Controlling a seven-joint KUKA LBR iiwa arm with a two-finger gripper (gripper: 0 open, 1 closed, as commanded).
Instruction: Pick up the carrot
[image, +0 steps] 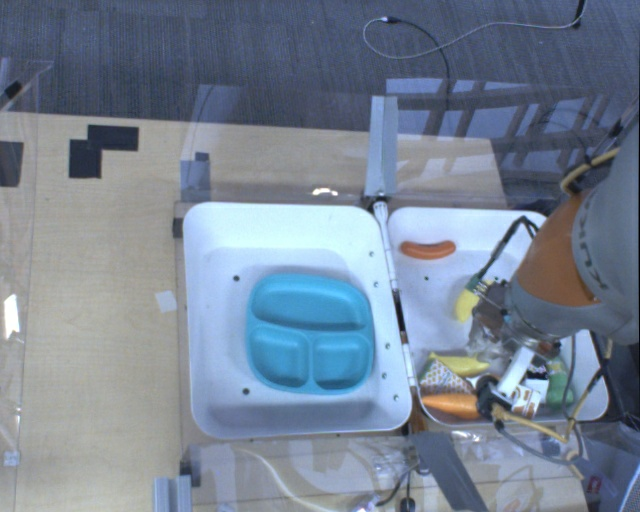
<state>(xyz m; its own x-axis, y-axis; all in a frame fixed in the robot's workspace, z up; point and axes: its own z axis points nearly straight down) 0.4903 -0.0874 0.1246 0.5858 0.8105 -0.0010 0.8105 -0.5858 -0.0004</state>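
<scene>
No legible text, labels, brands or numbers. Black block markings (102, 147) on the bench (90, 330) carry no characters. A small pale tag (165, 300) on the bench is too small to read.

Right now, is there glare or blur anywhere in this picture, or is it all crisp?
In the camera view, the light is soft and even; the blue tray and the carrot look fairly crisp. Pale reflections streak the clear panels around the bench, with a bright glint by the left bin's far rim. The gripper area is cluttered and slightly soft, so fine detail there is hard to read.
</scene>
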